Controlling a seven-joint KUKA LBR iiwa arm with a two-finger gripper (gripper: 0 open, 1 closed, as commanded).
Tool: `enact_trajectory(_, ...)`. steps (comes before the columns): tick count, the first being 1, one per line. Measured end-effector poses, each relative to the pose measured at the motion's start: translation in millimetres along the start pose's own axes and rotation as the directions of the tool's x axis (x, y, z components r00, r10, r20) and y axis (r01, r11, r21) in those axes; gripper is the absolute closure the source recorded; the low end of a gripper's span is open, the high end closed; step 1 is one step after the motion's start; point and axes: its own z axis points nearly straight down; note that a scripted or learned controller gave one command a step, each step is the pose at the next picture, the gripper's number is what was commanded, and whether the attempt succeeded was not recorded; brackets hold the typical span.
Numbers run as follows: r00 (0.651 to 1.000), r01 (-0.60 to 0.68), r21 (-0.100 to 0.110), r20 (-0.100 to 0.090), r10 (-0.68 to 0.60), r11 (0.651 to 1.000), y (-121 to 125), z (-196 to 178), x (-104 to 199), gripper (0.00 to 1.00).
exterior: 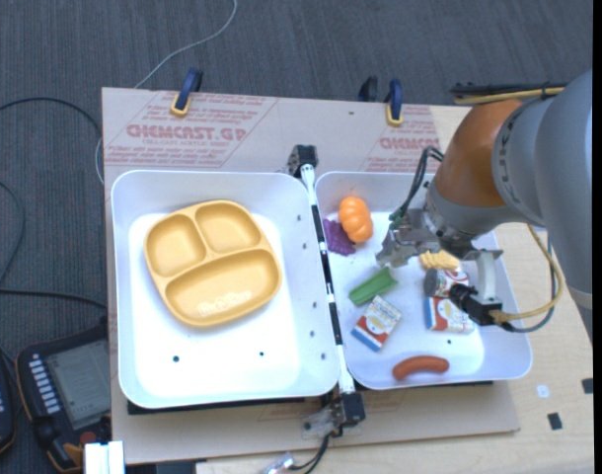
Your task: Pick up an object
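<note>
My gripper (408, 247) hangs low over the right bin (498, 368), and from this slanted overhead view I cannot tell how it is set or whether it has hold of anything. Candidate objects lie loose on the bin floor. An orange pumpkin-shaped toy (355, 218) sits near the bin's upper left, touching a purple piece (338, 235) beside the dividing wall. A green oblong piece (371, 286) lies tilted just below my gripper. A small carton (378, 322) with a blue end, white and yellow faces and red markings lies below the green piece; its print is too small to read. A second red-and-white package (447, 312) rests to the right, print likewise illegible, and a yellow piece (439, 261) shows just above it, close against my wrist. A reddish-brown sausage-shaped toy (420, 366) lies near the bin's lower edge, well apart from the gripper. The left bin (153, 363) holds a yellow three-compartment plate (213, 262). The board (133, 136) under the bins carries faint red lettering, repeated but too pale to read with certainty.
</note>
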Motion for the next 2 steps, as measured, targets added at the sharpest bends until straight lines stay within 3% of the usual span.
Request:
enact_trajectory(1, 1.0, 0.0, 0.0, 0.0, 0.0, 1.0, -0.1, 0.2, 0.0, 0.0)
enact_trajectory(2, 1.0, 0.001, -0.002, 0.0, -0.001, 1.0, -64.7, 19.4, 8.0, 0.0)
